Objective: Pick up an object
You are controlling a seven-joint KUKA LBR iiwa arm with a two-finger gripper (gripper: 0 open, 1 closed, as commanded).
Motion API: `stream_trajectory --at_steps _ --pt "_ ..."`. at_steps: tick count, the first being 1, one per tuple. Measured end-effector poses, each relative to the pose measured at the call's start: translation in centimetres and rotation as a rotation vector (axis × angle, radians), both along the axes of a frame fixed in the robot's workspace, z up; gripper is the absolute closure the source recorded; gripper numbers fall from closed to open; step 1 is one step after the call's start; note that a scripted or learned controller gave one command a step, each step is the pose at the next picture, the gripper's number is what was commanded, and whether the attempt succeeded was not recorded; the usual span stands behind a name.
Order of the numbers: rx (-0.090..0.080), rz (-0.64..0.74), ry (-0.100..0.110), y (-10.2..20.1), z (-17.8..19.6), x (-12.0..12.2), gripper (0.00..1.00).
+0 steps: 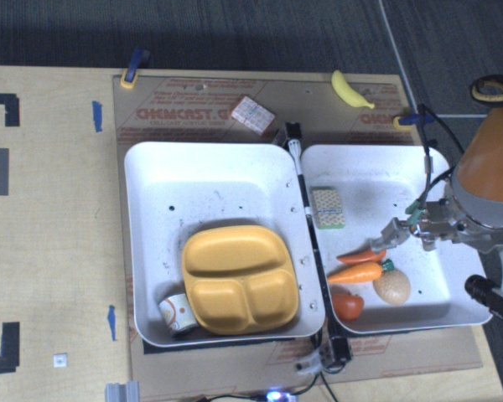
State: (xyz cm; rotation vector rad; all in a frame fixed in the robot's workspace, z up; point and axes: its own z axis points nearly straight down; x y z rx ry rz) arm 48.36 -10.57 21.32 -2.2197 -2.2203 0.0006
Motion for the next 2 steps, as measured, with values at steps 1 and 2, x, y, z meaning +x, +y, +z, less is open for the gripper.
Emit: stream_trajectory --at_steps 1,2 --pt "0.001 0.001 -0.011 -0.8 -11.5 -0.1 0.0" --pt "0.0 0.002 -0.017 -0.8 -10.3 0.1 1.0"
